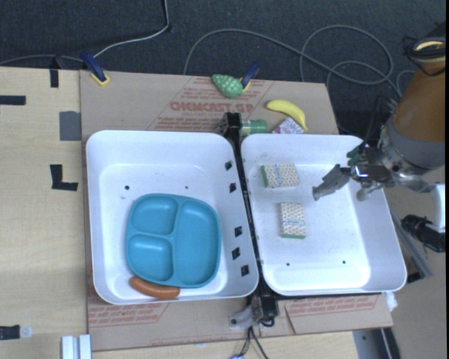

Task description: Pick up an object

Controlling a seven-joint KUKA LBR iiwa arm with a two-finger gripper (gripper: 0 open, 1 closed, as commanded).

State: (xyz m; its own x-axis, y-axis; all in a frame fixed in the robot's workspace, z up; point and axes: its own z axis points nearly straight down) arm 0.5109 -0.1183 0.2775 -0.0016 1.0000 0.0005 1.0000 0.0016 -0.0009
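The hand hangs over the right side of the right bin, fingers spread open, nothing between them. Just to its left, at the same height in the view, lies one sponge block with a green edge. A second sponge block lies below and left of the hand, apart from the first. Further left, in the left bin, sit a blue divided plate and a toy sausage at its lower edge. On the counter beyond the bins lies a toy banana.
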